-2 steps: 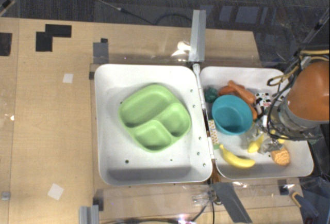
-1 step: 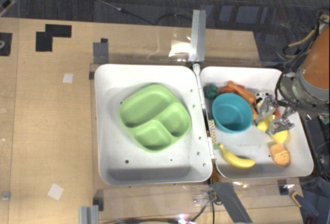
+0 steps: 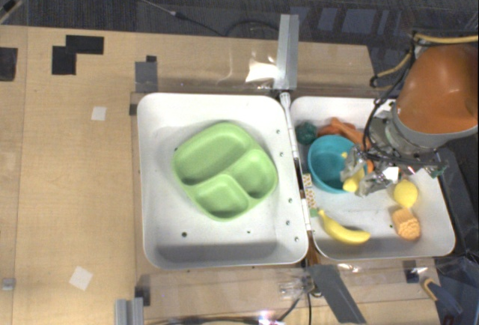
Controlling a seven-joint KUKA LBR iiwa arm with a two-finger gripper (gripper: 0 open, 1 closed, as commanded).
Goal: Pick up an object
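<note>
Just beside gripper (image 3: 368, 175): teal bowl (image 3: 329, 161), left.

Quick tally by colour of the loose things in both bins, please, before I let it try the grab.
Green: 1, the divided plate
Teal: 2, the bowl and a small dark lump
Yellow: 2, the banana and the lemon
Orange: 2, the carrot and a small block
Total: 7

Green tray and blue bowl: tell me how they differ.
The green tray lies alone in the left bin; the blue bowl sits in the right bin among toy food, beside the gripper. The tray is wide, shallow and split into compartments; the bowl is smaller, round and deeper, with one hollow. Both look like plastic dishes, open side up.
</note>
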